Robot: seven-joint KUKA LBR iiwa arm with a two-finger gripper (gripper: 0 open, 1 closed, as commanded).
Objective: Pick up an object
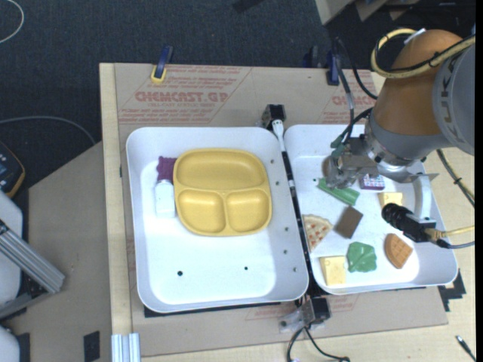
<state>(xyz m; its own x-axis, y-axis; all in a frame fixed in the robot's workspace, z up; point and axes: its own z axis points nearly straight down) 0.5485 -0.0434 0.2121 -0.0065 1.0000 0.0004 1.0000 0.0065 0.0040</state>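
Right white bin [423, 277]: crowded with small toy foods; the grey and orange arm [411, 96] covers its back part.
Left white bin [151, 262]: a yellow plastic plate with three parts [223, 191] sits at the back, with bare floor in front.
Gripper [339, 168]: low over the flat green piece [338, 193]; I cannot tell if it is open.
Green piece: long, thin, lying flat near the middle wall.

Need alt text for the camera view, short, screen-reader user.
A grey robot arm with an orange band reaches from the right, its claw low over a flat green strip in the right white bin, among small toy foods. The left white bin holds a yellow three-compartment plastic tray beside a small white bottle.
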